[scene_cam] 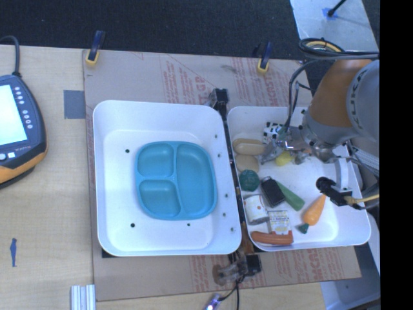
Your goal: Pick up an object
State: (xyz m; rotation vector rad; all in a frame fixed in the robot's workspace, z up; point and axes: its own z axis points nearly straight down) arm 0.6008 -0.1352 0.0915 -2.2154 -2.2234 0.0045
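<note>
Several small toys crowd the right bin [348,234]; pincer [288,146] sits low at its far end by the yellow piece [282,160], jaw state unclear. Carrot [313,210], near the right wall, looks light, stiff, slick: grip mid-body.

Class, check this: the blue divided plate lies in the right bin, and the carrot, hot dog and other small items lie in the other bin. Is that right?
Not quite. The camera view shows the blue divided plate in the left bin, not the right one. The carrot, hot dog and other small items lie in the other bin, the right one.
</note>
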